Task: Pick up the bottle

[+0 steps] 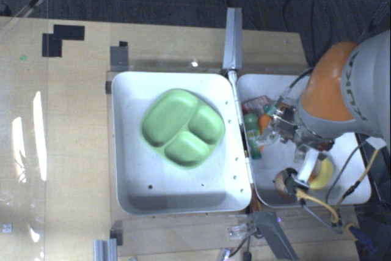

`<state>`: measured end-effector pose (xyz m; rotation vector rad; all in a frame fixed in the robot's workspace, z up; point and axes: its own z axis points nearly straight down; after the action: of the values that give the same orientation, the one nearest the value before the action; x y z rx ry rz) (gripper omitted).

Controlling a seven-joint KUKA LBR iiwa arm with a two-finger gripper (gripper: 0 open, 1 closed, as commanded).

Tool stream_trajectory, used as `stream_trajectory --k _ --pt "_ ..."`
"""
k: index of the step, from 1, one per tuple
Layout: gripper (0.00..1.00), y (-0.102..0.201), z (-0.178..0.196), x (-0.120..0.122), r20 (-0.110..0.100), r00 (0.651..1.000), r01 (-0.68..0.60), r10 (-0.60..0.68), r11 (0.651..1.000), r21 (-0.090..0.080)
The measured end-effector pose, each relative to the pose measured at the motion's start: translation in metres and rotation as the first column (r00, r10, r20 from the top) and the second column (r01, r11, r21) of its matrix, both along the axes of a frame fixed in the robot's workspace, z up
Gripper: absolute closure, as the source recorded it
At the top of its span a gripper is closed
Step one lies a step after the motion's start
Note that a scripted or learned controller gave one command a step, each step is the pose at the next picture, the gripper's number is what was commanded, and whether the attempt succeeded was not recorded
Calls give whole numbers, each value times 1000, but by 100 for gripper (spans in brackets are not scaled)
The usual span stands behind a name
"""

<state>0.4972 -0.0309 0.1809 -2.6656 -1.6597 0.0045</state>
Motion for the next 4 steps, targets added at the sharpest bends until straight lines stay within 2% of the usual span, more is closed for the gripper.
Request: stream_trajectory --k 1,2,3,4 --pt "0 -57 -34 -10 0 998 -60 60 998 1" --pt "0 25 1 -9 1 1000 29 -29 1000 1" --pt "0 59 0 -10 0 992 125 -125 992 0" --pt "0 26 105 34 2 981 193 -193 981 -1"
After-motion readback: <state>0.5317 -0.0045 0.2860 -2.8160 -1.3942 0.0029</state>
